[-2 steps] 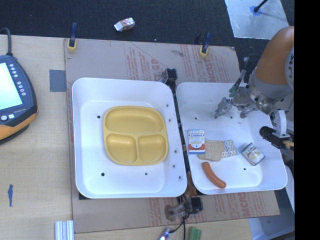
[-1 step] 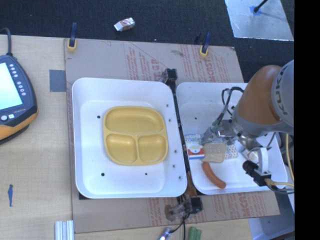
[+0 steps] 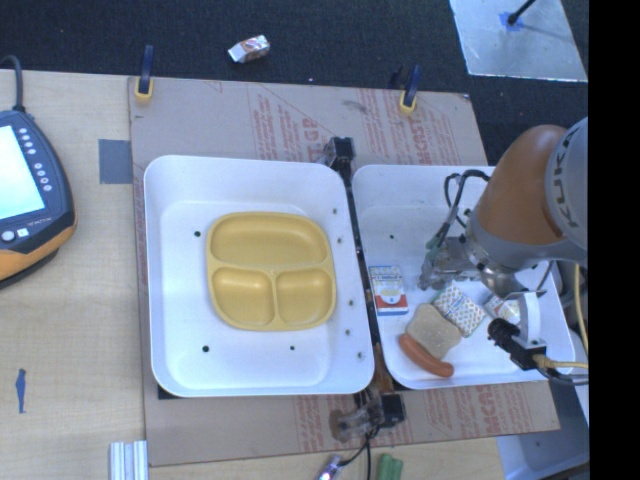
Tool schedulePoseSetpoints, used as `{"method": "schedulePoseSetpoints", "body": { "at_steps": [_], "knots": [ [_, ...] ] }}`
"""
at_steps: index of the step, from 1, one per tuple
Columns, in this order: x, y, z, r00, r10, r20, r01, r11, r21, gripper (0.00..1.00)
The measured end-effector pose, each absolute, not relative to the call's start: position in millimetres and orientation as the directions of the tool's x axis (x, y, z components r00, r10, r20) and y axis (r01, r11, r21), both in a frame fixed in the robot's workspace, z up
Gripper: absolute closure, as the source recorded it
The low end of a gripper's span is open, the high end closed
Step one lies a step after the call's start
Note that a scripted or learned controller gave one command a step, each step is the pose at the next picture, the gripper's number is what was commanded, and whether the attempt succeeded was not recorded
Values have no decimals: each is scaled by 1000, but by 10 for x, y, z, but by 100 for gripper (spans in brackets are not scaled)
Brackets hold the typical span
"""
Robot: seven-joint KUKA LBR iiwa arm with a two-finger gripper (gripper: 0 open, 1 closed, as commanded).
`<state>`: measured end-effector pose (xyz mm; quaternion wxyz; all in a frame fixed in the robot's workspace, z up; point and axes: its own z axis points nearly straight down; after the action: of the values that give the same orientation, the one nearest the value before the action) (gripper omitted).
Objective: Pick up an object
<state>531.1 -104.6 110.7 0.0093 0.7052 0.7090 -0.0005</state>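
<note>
The right bin holds a small red and white carton, a tan slice of bread, a sausage near the front rim and a checked white packet. My gripper hangs low over the bin's middle, just above and left of the checked packet and right of the carton. The arm's orange band and grey wrist cover much of it.
The left bin holds a yellow three-compartment plate. A teach pendant lies at the bench's left edge. Clamps pin the cardboard at the back. A crumpled wrapper lies on the dark floor.
</note>
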Motion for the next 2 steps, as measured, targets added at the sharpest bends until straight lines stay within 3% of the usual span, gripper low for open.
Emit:
{"method": "schedulePoseSetpoints", "body": {
  "at_steps": [1,2],
  "knots": [
    [5310,-1045,1105,-5,1000,-14,1000,5,12,0],
    [5966,-1536,916,-2,1000,0,1000,2,-2,0]
  ]
}}
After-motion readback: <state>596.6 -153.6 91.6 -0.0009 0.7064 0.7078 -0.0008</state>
